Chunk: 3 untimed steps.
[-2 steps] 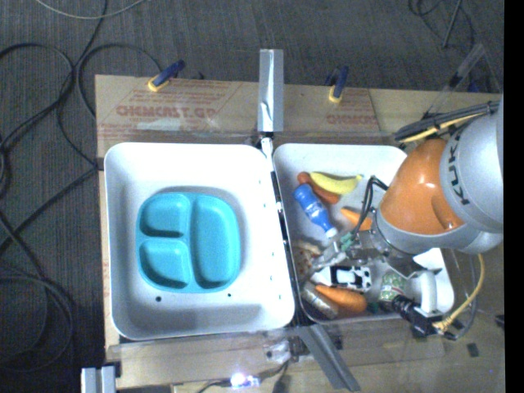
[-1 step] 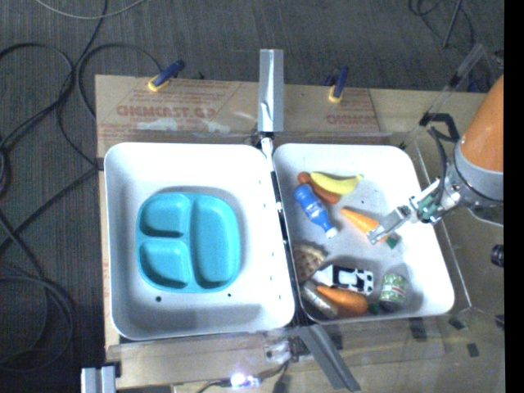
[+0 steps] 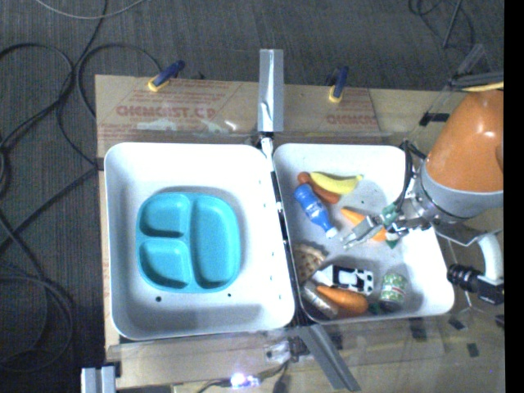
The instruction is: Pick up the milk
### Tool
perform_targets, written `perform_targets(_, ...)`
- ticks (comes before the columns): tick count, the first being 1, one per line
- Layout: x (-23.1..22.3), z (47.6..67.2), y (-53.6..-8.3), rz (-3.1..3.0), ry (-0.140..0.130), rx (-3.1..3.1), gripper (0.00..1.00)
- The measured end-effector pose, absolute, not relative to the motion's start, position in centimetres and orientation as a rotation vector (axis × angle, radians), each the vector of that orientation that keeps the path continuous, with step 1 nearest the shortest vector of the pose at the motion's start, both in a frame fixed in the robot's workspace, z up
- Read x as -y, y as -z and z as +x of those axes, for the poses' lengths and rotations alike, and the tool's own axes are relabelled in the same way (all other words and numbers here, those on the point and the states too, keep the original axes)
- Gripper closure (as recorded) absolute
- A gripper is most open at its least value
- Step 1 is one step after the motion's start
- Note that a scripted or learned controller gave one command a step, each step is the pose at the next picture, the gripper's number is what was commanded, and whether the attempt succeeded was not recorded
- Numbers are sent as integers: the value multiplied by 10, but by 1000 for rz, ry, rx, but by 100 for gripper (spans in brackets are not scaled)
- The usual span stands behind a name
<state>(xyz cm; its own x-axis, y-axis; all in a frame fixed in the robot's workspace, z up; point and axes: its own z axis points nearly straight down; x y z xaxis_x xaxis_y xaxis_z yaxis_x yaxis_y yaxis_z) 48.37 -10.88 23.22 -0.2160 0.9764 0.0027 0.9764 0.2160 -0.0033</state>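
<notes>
The milk carton (image 3: 354, 278) lies near the right bin's (image 3: 385, 155) front, beside a carrot (image 3: 344, 300). The pincer (image 3: 364, 232) hovers open and empty just behind it, approaching; next it must descend over the carton.

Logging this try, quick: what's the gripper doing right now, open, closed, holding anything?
Gripper: low in the right bin, beside an orange item; open or shut cannot be told.
</notes>
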Motion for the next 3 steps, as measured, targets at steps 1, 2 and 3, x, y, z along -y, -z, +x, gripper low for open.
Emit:
perform_targets(1, 14, 483, -182, -1861, -5, 2524, 0)
perform_targets(2, 86, 482, -182, -1915, -6, 2485, 0)
perform_targets(3, 102, 487, -89, -1397, 4, 2817, 0)
